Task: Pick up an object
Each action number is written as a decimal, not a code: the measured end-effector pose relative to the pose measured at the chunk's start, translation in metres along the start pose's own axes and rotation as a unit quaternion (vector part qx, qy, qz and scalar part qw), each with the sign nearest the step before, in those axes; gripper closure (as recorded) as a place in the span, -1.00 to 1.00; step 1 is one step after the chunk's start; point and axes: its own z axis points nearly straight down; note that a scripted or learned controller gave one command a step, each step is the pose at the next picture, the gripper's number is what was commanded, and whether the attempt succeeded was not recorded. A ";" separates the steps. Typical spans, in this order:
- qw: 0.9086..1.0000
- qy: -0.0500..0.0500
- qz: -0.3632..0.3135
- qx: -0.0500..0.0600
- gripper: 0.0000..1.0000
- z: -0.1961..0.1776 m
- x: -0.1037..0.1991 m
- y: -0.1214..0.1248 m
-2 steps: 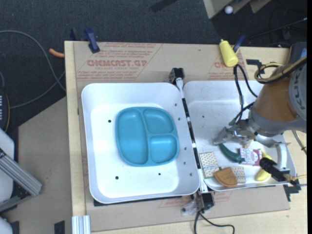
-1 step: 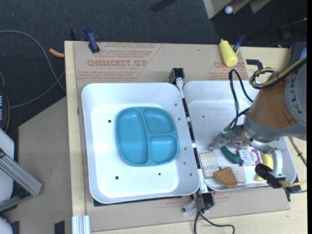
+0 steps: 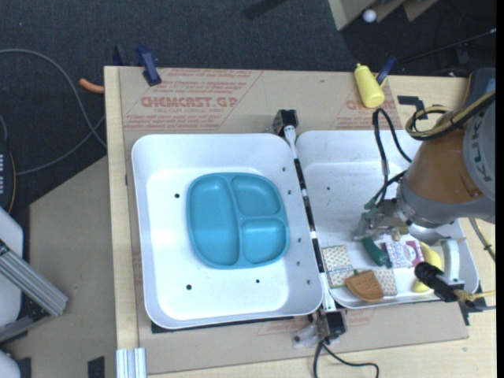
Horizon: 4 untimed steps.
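Bench: you see it under both bins, with red print on it.
Left bin: white, right beside the right bin.
Right bin: your landmark.
Arm: grey and orange, over the right bin's right side.
Blue plate: three parts, in the left bin, well apart from the right bin.
Gripper: low in the right bin, just above the small things; you cannot tell if it is spread or pinching.
Small things: a green thing, a brown thing and a checked packet sit at the right bin's near edge.
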 end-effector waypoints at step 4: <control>1.000 -0.001 -0.002 -0.001 1.00 -0.057 0.003 0.058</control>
